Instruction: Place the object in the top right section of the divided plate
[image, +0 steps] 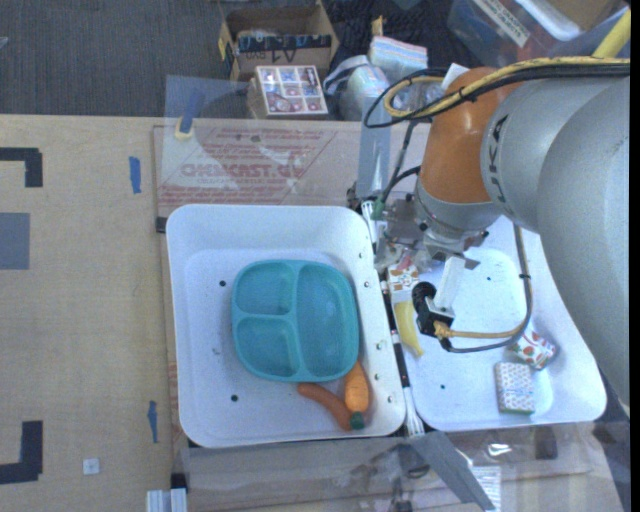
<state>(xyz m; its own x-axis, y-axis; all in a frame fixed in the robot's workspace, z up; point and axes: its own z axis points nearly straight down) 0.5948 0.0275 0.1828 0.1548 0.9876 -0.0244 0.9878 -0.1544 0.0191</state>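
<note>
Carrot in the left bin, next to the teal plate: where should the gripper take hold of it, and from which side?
Probably from straight above, closing across the thick orange middle of the carrot. It lies flat between the teal plate and the bin wall, so a sideways approach looks blocked. A thinner orange piece crowds its green end.

Teal plate (295, 320); orange carrot (356, 388); yellow banana (407, 332); white bin (192, 330); green-white patterned block (515, 387)

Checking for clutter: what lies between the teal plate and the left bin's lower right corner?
Two orange carrots lie there, beside the teal plate, in the camera view.
</note>
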